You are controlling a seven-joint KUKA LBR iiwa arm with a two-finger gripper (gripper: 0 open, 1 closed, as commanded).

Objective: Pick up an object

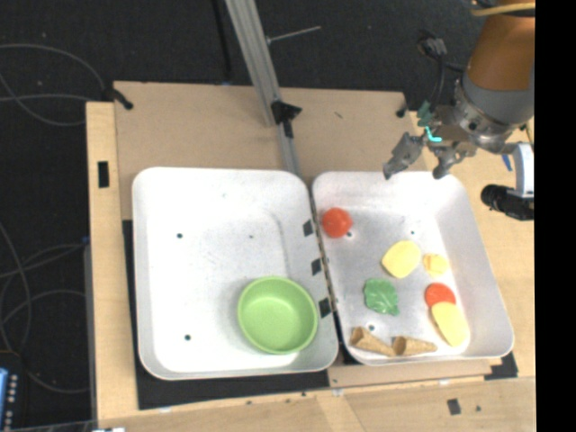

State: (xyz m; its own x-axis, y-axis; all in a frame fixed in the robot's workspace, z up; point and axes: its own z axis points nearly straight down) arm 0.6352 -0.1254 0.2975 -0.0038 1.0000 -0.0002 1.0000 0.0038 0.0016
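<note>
Two white bins look like smooth, slightly glossy plastic: the right bin [468, 210] just below the gripper [419, 163], the left bin [180, 205] well off to its left. The gripper's dark fingers look matt. The green bowl [277, 314] appears smooth, soft-sheened plastic. The bench [198, 124] beneath looks like matt brown board. A slanted rail [256, 48] left of the gripper looks like brushed metal.
</note>
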